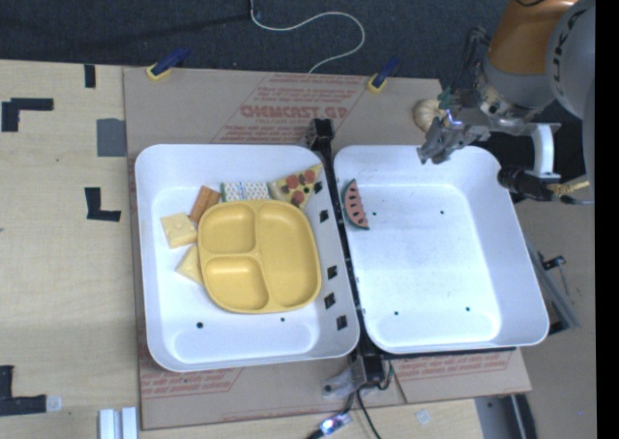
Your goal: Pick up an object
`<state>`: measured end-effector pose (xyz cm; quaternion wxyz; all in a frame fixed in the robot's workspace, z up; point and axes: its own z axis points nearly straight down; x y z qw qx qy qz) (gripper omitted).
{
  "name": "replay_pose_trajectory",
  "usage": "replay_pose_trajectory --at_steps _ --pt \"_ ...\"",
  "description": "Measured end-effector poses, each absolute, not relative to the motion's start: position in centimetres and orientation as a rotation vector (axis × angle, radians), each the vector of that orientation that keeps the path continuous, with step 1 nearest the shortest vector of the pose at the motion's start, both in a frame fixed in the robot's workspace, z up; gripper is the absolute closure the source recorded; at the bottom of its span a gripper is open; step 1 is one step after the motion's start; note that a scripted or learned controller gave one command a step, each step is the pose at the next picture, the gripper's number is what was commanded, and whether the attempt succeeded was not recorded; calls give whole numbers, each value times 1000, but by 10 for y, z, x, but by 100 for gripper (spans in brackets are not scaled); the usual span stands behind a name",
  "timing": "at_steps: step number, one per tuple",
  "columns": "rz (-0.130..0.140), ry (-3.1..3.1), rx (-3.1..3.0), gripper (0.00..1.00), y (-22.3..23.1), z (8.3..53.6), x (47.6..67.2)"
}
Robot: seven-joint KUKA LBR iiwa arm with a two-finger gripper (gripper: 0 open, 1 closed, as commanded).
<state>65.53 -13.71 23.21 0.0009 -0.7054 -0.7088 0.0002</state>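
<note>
Two white bins sit side by side on a cardboard-covered counter (280, 103). The left bin (155, 331) holds a yellow divided plate (259, 255) near its middle. Toy food lies along the plate's far and left edges: a pizza slice (298, 184), a brown piece (203, 202) and a pale cracker (178, 229). The right bin (503, 326) holds a watermelon slice (356, 204) against its left wall, near the far corner. The end effector (440, 147) hovers over the right bin's far rim, toward the right corner, well apart from the slice. Whether it is open or closed cannot be told.
</note>
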Motion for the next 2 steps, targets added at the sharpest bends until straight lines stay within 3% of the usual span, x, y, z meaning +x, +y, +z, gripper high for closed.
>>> replay_pose_trajectory --at_steps 1,2 --pt "1 -2227 -2212 100 -78 222 654" --pt "1 -2226 -2213 100 -25 234 639"
